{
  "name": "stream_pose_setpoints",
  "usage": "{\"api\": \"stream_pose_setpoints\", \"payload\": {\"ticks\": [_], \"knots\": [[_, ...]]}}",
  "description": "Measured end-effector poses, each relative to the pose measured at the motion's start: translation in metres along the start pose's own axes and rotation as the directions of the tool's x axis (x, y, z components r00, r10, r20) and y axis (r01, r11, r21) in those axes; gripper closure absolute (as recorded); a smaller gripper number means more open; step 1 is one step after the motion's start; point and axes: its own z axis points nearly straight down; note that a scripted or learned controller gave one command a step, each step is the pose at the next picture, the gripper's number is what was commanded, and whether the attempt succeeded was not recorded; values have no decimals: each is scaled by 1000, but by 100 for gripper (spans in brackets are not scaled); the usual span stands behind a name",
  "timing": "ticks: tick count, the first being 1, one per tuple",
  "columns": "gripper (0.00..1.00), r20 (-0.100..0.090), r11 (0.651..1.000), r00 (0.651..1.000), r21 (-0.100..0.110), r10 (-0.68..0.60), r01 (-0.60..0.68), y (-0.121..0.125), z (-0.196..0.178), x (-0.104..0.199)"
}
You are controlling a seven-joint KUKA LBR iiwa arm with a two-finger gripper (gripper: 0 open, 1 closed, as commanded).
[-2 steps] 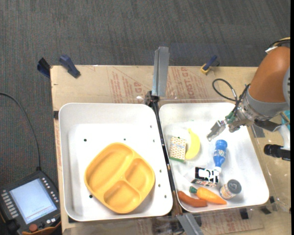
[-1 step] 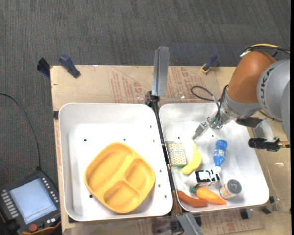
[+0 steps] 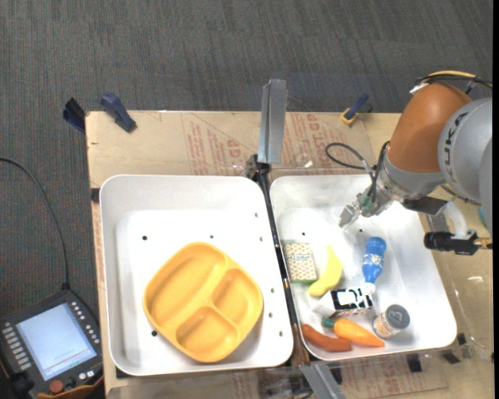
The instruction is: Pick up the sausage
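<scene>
Grey carpet surrounds a board worktop that bears two shallow white bins side by side. At the frame's right the arm, grey with an orange band, leans in over the right bin. Its pincer hangs above that bin's bare upper floor, well apart from the things below it; whether it is open or closed cannot be told from this slant.

Inside the left bin lies a yellow tray with three compartments, turned at an angle. A grey upright post stands at the far end of the seam between the bins. A pendant with a lit screen sits on the carpet at lower left, its black cable curving away upward.

In the right bin, a blue bottle lies just below the pincer. A banana rests near the middle, with a small patterned packet just beside it on the left. A carrot lies near the front wall, and the sausage, reddish, lies just left of it in the front left corner, untouched. A black-and-white item sits above the carrot, and a small can stands to its right. Blue clamps grip the worktop's far edge.
</scene>
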Motion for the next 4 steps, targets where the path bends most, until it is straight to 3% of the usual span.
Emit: {"api": "stream_pose_setpoints", "payload": {"ticks": [1,2,3,4], "knots": [[100,-1,999,999,3,-46,46,-50,-18,46],[100,-2,999,999,4,-42,42,-48,-29,85],[100,13,983,983,-18,184,-184,-75,-15,121],[100,1,941,941,6,339,-339,-84,-91,194]]}}
